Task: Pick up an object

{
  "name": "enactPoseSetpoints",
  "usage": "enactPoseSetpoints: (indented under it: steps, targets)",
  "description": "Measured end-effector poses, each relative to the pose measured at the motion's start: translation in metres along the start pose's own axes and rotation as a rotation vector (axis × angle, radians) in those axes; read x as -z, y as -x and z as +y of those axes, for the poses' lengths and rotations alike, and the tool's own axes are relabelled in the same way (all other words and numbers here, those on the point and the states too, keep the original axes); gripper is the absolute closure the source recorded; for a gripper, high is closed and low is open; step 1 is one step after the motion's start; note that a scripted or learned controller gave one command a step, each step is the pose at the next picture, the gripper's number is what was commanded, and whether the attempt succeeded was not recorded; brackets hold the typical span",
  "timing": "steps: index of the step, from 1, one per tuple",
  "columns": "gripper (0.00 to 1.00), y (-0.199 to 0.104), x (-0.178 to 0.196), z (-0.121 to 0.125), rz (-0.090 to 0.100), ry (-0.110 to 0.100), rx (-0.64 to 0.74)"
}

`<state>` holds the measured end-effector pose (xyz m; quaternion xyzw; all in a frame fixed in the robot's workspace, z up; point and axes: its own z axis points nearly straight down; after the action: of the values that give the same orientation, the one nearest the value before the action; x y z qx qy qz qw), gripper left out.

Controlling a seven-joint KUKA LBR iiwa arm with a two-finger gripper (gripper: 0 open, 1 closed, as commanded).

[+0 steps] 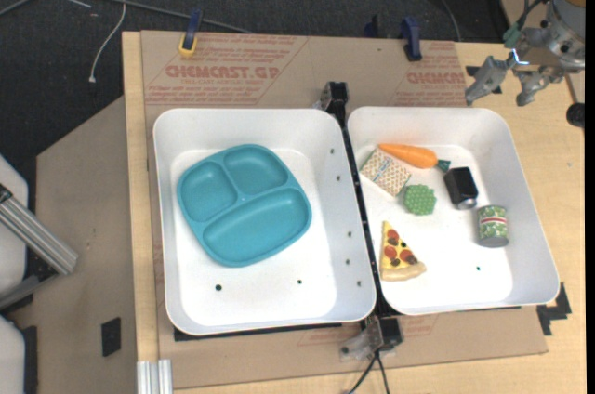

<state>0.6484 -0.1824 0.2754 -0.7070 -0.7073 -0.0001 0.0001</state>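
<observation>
The right bin [521, 276] holds an orange carrot [407, 155], a tan cracker-like block [385, 172], a green bumpy disc [418, 199], a black block [460, 186], a small can with a green label [493, 226] and a pizza slice [399, 253]. My gripper [507, 82] hangs at the upper right, above the bench just beyond the right bin's far corner. Its two fingers are spread apart with nothing between them. It is well clear of all the objects.
The left bin [177, 290] holds a teal divided plate [244, 203]. A black clamp [334, 95] sits between the bins at the back. Blue [410, 39] and yellow clips [190, 37] pin the cardboard base. Cables lie on the dark floor beyond.
</observation>
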Motion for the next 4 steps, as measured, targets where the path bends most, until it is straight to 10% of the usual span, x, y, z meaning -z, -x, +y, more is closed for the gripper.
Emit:
enactPoseSetpoints:
  steps: [3,4]
  targets:
    - [0.00,0.001,-0.171,-0.011,0.002,-0.003,-0.001]
    - [1.00,0.002,-0.153,-0.006,-0.002,0.013,0.000]
